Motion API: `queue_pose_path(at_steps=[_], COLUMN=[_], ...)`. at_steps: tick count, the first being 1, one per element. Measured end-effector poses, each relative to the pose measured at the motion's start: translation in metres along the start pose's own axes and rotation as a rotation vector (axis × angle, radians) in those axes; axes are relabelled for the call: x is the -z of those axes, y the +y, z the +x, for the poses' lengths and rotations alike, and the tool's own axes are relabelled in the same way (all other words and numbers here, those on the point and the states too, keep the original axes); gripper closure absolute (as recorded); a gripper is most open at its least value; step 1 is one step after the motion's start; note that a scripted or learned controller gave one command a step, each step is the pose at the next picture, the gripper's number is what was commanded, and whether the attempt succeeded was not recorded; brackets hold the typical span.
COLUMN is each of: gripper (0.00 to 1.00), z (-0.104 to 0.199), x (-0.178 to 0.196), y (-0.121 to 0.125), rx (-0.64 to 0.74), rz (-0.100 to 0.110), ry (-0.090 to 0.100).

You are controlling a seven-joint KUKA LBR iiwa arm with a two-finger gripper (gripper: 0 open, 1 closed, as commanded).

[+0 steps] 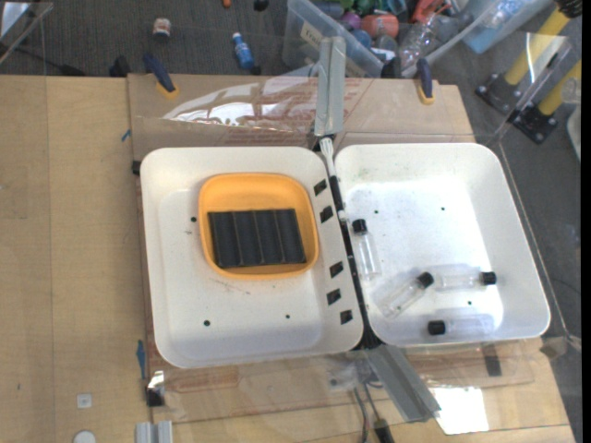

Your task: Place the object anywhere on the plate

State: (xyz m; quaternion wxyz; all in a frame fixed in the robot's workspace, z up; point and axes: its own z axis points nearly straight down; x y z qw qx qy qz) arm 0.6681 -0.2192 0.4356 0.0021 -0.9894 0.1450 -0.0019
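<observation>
- The orange plate [211,212] sits in the left bin [175,275], a little above its middle.
- A black ridged block [257,238] lies flat on the plate, well inside the rim, with its long side running left to right. If this is the task's thing, the placing looks done.
- The right bin [434,183] holds four clear tubes with black caps, all lying down.
- One tube [367,252] lies just beside the wall between the bins, pointing up and down the view.
- A slanted tube [399,295] lies further right, and two others [457,278] [466,324] lie roughly left to right near the bin's lower right corner.
- Should a tube be the thing, it must travel leftwards over the dividing wall; the one beside that wall is nearest the plate.
- Whether the pincer is apart or together cannot be told.
</observation>
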Motion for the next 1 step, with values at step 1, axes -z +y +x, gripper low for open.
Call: queue_pose_path(at_steps=[1], gripper=[1.0], z=[0.0], x=[-0.0004], y=[-0.0002], rx=[0.095], rz=[0.0], ry=[-0.001])
